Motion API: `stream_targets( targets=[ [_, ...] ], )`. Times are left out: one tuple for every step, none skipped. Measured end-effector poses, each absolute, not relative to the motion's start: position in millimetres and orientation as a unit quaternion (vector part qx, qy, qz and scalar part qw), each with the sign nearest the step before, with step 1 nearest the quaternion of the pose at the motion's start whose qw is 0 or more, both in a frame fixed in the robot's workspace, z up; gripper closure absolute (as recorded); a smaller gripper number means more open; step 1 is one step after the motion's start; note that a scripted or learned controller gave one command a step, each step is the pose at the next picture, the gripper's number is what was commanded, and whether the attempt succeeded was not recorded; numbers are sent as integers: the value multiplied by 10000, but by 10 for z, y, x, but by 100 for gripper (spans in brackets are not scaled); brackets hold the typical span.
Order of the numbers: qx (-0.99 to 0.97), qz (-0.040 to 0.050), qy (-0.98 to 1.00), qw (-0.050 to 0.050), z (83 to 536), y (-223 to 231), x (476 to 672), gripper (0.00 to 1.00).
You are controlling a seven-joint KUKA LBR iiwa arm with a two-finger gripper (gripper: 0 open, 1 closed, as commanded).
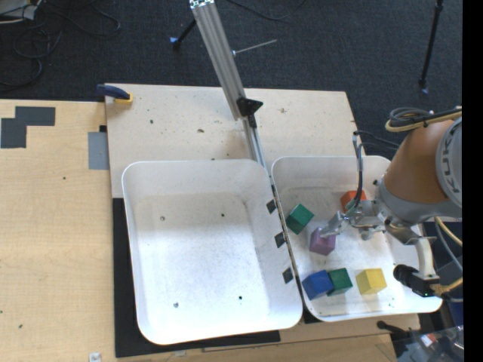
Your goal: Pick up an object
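Camera view has the small purple plastic cube (pixel 323 241) lying in the right white bin (pixel 332 173), just at the tip of the two-finger gripper (pixel 334 228), whose state I cannot tell. It looks light, stiff and smooth-faced, so two opposite flat sides seem the best hold.
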State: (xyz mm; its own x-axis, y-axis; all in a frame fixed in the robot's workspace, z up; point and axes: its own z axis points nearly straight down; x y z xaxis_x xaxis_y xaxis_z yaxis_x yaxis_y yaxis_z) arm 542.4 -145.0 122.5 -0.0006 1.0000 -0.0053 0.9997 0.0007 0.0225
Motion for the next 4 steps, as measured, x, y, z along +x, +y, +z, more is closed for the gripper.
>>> stream_targets(
  targets=[
    [7101, 67, 7041, 89, 1312, -1465, 5422, 100],
    [7097, 4, 7045, 11, 1859, -1562, 5365, 100],
    [7067, 11, 7075, 17, 2471, -1511, 5380, 100],
    [7064, -1, 7078, -4, 2577, -1520, 5381, 100]
  ],
)
